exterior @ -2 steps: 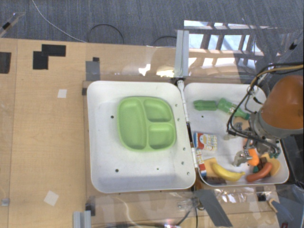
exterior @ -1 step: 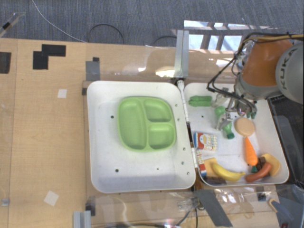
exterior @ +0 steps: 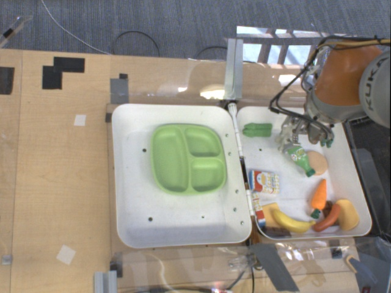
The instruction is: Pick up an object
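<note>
I see the right bin (exterior: 357,182) crowded along its near edge; my gripper (exterior: 297,140) hovers over a green bottle (exterior: 300,157), jaw state unclear.

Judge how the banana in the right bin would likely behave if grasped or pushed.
The banana looks like smooth, glossy plastic, so it is probably light, stiff and somewhat slippery. Its curved shape may make it pivot or rock when nudged. It lies against the bin wall beside the carrot, so a push could jam it there.
</note>
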Tool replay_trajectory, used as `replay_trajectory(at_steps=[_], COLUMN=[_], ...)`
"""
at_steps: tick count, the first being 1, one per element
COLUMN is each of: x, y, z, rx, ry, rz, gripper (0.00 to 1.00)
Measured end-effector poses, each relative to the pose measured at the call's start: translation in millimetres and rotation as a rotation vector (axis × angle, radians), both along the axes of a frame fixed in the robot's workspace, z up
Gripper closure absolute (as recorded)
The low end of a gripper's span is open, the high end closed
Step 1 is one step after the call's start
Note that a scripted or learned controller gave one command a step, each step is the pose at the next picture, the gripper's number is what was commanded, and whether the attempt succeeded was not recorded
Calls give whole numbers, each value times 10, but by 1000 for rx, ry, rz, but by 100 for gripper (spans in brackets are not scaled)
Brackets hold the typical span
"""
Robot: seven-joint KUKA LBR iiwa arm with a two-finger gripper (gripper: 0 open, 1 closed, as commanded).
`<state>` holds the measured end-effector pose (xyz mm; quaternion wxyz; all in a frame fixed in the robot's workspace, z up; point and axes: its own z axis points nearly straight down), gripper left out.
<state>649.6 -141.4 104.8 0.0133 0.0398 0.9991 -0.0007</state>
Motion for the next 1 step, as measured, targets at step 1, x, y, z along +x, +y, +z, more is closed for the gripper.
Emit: replay_trajectory(at_steps=[1], x=[-2], y=[1], z=[-4], rx=[0], ry=[1], rz=[1], gripper=[0])
